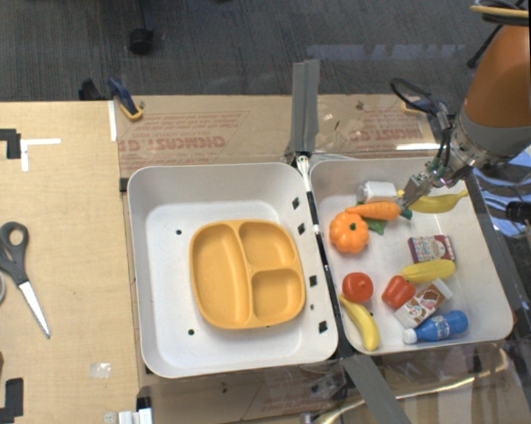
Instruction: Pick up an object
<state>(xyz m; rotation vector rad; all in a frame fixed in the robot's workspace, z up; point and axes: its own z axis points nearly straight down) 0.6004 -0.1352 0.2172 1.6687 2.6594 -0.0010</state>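
The right bin (489, 267) holds several toy foods. A carrot (375, 211) lies by an orange pumpkin (349, 233), with a white piece (378, 190) just behind them. My gripper (419, 189) hangs low over the bin's far side, at the carrot's green end and beside a yellow banana (441, 203). Nothing visible is lifted off the bin floor. Nearer the front lie a tomato (357, 287), a red pepper (397, 291), a second banana (362, 323) and a blue-capped bottle (437, 327).
The left bin (153, 255) bears a yellow divided plate (248, 273). A small printed box (430, 248), a yellow piece (428, 270) and a carton (423, 303) lie in the right bin. Scissors (18, 270) rest on the bench at far left.
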